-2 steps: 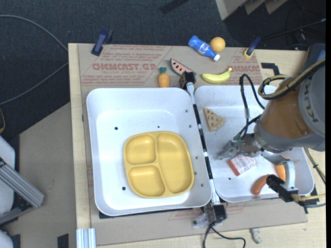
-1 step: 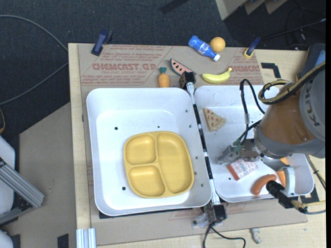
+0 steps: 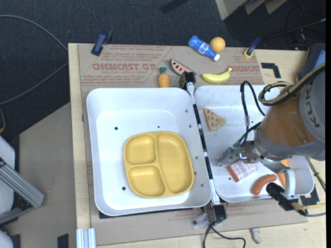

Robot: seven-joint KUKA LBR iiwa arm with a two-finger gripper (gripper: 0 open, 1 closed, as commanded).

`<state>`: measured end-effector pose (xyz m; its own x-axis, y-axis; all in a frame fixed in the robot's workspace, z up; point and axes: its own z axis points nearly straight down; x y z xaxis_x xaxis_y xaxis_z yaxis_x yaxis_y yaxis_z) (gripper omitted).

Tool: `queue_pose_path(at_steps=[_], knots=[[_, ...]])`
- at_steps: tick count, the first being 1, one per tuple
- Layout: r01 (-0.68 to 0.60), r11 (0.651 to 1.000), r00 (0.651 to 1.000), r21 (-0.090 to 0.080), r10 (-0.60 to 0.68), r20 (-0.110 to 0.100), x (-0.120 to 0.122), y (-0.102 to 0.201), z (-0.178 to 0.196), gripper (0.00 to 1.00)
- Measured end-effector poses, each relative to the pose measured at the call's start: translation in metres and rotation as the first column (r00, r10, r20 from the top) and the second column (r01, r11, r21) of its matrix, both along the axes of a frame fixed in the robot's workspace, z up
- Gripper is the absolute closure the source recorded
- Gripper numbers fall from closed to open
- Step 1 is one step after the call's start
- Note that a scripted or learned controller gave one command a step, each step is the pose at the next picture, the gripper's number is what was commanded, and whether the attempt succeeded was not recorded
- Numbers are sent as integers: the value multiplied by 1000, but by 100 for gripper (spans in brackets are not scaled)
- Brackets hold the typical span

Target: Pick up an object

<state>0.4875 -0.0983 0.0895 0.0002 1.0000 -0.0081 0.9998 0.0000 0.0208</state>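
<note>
Camera view
Left bin point(image 3: 98, 112): holds a yellow divided plate point(image 3: 158, 163), set a little right of centre; bare white floor lies open along the bin's far and left walls.
Right bin point(image 3: 227, 94): shares a wall with the left bin; the far half is open apart from a pizza slice toy point(image 3: 213, 119) near that shared wall.
Arm point(image 3: 289, 125): reaches in from the right and covers the right bin's right side.
Hand point(image 3: 235, 156): low over the near middle of the right bin, fingers pointing left; I cannot tell how far apart they stand, and nothing is seen between them.
Red-and-white packet point(image 3: 242, 170): just under and beside the hand, on the bin floor.
Sausage toy point(image 3: 264, 184): close to the right bin's near wall, beside the packet.
Tabletop point(image 3: 129, 66): beyond the bins lie a banana point(image 3: 216, 76), a watermelon slice point(image 3: 179, 66), a small carrot point(image 3: 164, 79), a blue bottle point(image 3: 202, 47) and an orange ball point(image 3: 218, 44).
</note>
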Motion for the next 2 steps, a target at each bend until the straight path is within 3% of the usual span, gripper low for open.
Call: queue_pose_path(at_steps=[2], knots=[[-1,1000,1000,3,1,-4,1,-1,-1,0]])
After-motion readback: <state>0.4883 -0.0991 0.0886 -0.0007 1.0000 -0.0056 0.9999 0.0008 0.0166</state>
